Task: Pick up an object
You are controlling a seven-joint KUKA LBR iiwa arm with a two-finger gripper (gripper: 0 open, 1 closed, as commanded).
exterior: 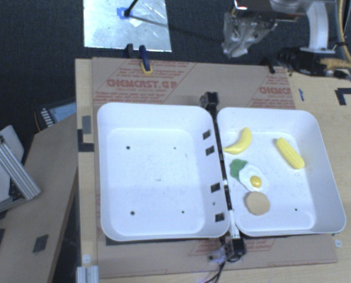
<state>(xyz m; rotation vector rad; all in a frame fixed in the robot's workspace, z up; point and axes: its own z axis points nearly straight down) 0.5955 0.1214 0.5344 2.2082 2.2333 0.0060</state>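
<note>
Raised high at the top of the view, the pale two-finger pincer hangs above the far edge of the bench, well apart from both bins. Its body is cut off by the upper frame edge, and the tips blur together against the dark floor, so I cannot tell whether it is wide or narrow. Nothing shows between its tips.

Two shallow white plastic bins sit side by side on a brown cardboard-covered bench. The left white bin shows a bare floor with a few small dark dots. The right white bin holds all the objects.

A curved yellow toy banana lies near the right bin's left wall, towards the back. A short yellow toy corn cob lies to its right, tilted, apart from the banana. Below the banana, a small green leafy piece touches a white toy fried egg with a yellow yolk; where one ends is hard to make out. A round tan disc, perhaps a toy cookie, sits just beside the egg, nearer the front.

Behind the bench, a shiny silver sheet lies on the dark floor.
</note>
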